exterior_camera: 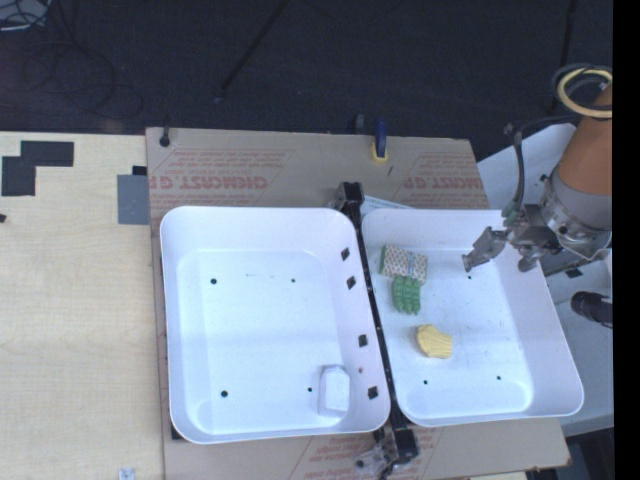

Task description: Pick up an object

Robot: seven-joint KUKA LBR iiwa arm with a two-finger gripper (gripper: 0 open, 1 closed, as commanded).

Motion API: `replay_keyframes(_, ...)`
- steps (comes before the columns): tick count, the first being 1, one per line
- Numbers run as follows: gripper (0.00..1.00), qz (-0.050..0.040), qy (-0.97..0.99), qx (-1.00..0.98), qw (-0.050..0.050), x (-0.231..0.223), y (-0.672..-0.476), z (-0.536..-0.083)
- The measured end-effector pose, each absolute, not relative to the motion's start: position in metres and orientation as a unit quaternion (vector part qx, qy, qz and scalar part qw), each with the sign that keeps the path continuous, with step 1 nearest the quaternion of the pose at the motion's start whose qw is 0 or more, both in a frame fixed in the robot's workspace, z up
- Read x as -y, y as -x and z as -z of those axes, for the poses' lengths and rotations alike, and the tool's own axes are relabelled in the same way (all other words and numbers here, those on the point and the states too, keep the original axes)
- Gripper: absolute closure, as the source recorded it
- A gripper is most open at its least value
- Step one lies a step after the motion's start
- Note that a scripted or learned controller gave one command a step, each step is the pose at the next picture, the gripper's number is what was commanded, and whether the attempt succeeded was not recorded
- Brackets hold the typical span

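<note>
Cardboard sheet (300, 173) under two white bins on pale wood bench (70, 318); dark floor behind. Gripper (497, 253) over right bin (520, 368), fingers spread, holding nothing. Yellow object (434, 342), green block (406, 295), patterned pad (404, 263) in right bin; white block (334, 389) in left bin (230, 308).

A cardboard-covered bench (250, 173) bears two white bins side by side, left (185, 318) and right (555, 368).
</note>
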State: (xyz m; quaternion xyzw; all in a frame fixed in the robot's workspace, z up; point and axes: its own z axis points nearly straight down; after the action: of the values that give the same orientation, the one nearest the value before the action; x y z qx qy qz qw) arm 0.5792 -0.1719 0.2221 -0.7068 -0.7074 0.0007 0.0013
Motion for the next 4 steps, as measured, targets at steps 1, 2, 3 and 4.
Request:
replay_keyframes(1, 1.00, -0.0009, 0.707, 0.708, 0.002, 0.172, -0.579, -0.232)
replay_keyframes(2, 1.00, 0.0011, 0.706, 0.709, -0.004, 0.208, -0.619, -0.294)
replay_keyframes(3, 1.00, 0.0007, 0.709, 0.706, -0.002, 0.208, -0.558, -0.355)
replay_keyframes(4, 1.00, -0.0001, 0.707, 0.707, 0.000, 0.213, -0.518, -0.390)
